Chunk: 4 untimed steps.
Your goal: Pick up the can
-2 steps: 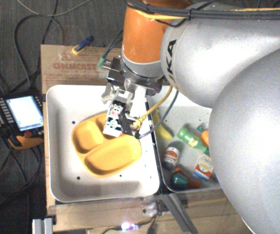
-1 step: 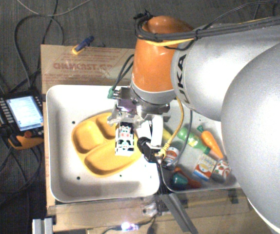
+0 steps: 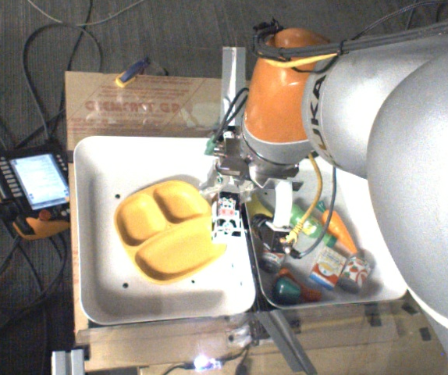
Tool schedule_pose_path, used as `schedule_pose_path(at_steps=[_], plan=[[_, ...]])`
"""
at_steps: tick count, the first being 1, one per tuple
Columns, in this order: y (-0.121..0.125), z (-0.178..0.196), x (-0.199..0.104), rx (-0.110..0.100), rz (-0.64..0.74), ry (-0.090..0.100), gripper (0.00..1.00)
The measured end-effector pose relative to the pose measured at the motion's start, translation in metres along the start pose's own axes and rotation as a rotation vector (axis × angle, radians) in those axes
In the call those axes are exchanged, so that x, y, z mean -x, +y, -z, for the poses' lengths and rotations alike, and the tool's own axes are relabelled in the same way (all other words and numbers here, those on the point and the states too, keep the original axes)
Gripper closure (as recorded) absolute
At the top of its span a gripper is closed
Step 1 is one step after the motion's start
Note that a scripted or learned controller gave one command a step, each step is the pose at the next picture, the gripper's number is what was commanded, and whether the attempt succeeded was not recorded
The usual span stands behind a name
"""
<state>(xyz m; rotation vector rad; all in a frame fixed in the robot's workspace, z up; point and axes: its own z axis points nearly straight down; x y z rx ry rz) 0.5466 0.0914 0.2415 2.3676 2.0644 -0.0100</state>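
Jaws well apart from red-white can (image 3: 357,270)

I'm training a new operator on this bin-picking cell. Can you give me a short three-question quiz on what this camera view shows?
1. True or false: the yellow tray lies in the left bin.
2. Which bin holds the carrot? A) the left bin B) the right bin
3. Fill in: the small black-and-white carton sits by the tray's ______ edge, as this view shows it.

Key: 1 true. 2 B. 3 right.
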Motion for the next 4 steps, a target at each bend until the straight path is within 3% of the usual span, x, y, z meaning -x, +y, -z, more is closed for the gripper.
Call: schedule_pose_path(at_steps=[1, 2, 3, 4], plan=[[0.021, 0.032, -0.059, 0.001, 0.049, 0.002, 1.00], [-0.013, 0.018, -0.024, 0.001, 0.163, 0.001, 1.00], [-0.038, 0.021, -0.117, 0.000, 0.203, 0.002, 1.00], [0.011, 0.005, -0.084, 0.000, 0.147, 0.001, 1.00]])
